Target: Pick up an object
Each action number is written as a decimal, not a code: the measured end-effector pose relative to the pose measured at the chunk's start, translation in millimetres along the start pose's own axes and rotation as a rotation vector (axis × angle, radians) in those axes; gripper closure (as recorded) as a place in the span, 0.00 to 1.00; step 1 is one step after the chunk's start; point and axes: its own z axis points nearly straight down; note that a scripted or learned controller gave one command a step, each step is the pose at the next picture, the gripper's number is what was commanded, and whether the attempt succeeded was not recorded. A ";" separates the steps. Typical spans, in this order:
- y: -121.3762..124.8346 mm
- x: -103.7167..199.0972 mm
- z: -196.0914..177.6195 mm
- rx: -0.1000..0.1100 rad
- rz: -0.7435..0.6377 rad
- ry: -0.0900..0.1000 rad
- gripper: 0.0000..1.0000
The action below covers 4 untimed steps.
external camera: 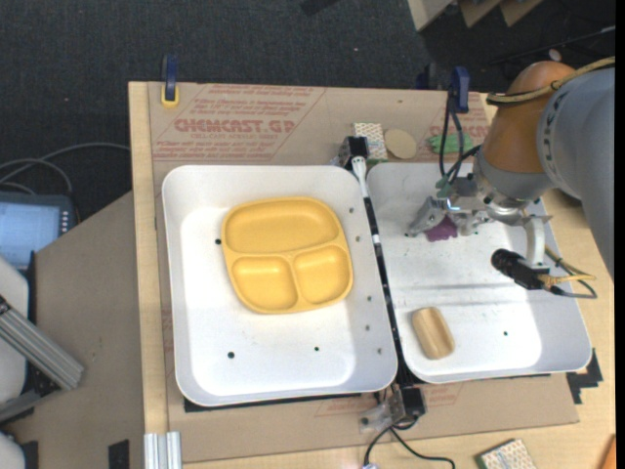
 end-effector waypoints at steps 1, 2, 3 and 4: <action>4.2 -1.2 -18.5 -0.015 0.001 -0.003 1.00; 3.8 -1.2 -17.6 -0.014 0.001 -0.003 0.00; 39.2 -16.7 -5.4 -0.011 -0.001 -0.004 0.00; -12.7 -31.4 -5.2 -0.003 0.003 -0.001 0.00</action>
